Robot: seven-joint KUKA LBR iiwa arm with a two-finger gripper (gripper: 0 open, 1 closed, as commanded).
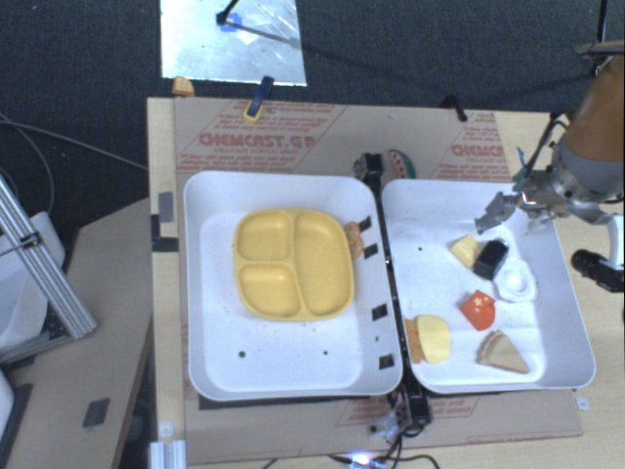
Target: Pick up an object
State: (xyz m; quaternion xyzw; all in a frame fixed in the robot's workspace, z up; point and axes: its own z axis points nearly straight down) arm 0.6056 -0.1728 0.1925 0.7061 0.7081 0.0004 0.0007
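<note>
My gripper [515, 213] hangs over the back of the right bin [571, 301], open, with nothing between its fingers. Just in front of it lie a pale yellow chunk [466, 250] and a black block [490, 258], touching each other. A white ring-shaped piece [516, 284] sits to their right. Nearer the front are a red piece [478, 310], a yellow and orange bun-like item [430, 339] and a tan wedge [502, 353].
The left bin [210, 330] bears a yellow divided plate [294, 263], with a small brown item [353, 239] at its right edge. Black clips line the wall between the bins. Cardboard lies under both bins, and a metal frame [44, 272] stands at far left.
</note>
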